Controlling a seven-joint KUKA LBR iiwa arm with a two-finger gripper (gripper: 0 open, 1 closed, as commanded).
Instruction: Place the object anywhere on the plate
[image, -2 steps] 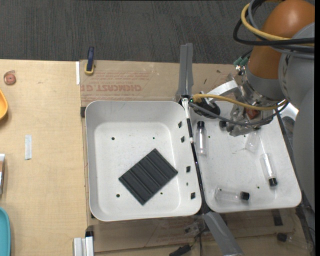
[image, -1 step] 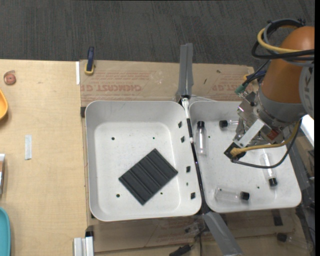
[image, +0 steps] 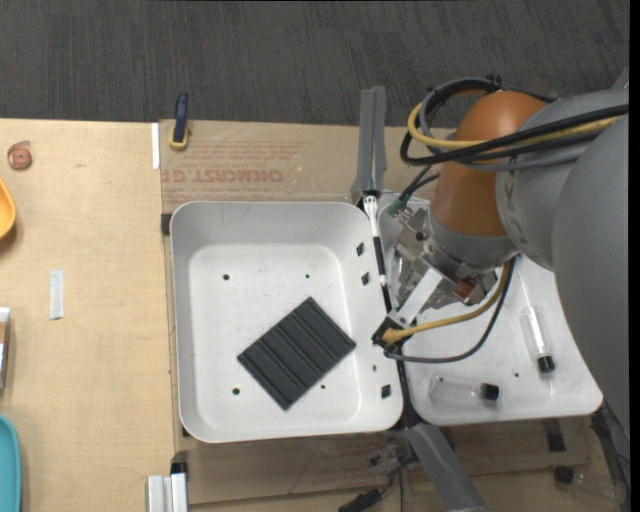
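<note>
The gripper (image: 420, 285) is hovering over the right bin's (image: 570, 395) left edge (whether clenched or released I cannot tell). The dark ribbed plate (image: 297, 352) is lying to its left, in the left bin (image: 200, 300), long axis diagonal.

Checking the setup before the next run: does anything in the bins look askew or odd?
The dark ribbed plate lies turned at an angle to the left bin's walls. In the right bin, two clear tubes lie loose on their sides. Nothing looks spilled or damaged.
</note>
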